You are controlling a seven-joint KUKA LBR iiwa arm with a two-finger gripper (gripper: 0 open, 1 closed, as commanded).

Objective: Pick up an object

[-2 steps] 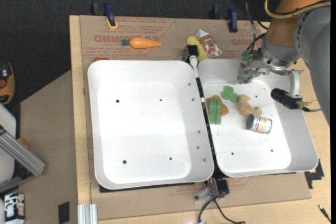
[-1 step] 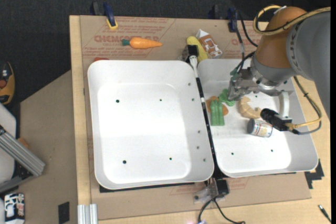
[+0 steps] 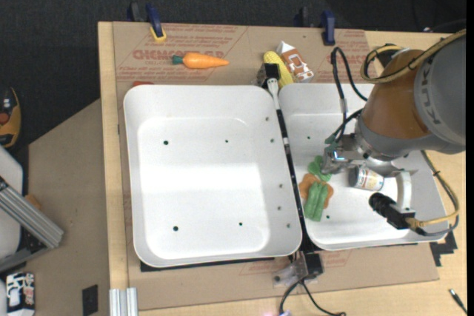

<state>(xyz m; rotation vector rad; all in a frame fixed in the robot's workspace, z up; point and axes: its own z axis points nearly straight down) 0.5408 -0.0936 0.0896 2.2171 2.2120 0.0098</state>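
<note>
- camera view: nearest the camera is the arm [image 3: 415,103], grey with an orange band, which reaches in from the right and stands over the right bin [image 3: 348,233].
- the gripper [image 3: 331,159] is low in the right bin, just beside the green object [image 3: 317,200]; if it is wide, narrow or holding something, i cannot tell.
- the green object lies flat near the left wall of the right bin. its long axis goes from the upper left to the lower right of the view, close to vertical.
- an orange piece [image 3: 306,179] touches its upper end.
- a small bottle [image 3: 366,179] lies on its side to the right of the gripper, under the wrist.
- the left bin [image 3: 207,174] is beside the right one; their walls touch.
- on the cardboard [image 3: 111,159] behind the bins lie a carrot [image 3: 201,61], tip to the right, and a yellow object [image 3: 275,64] next to a brown packet [image 3: 298,66].
</note>
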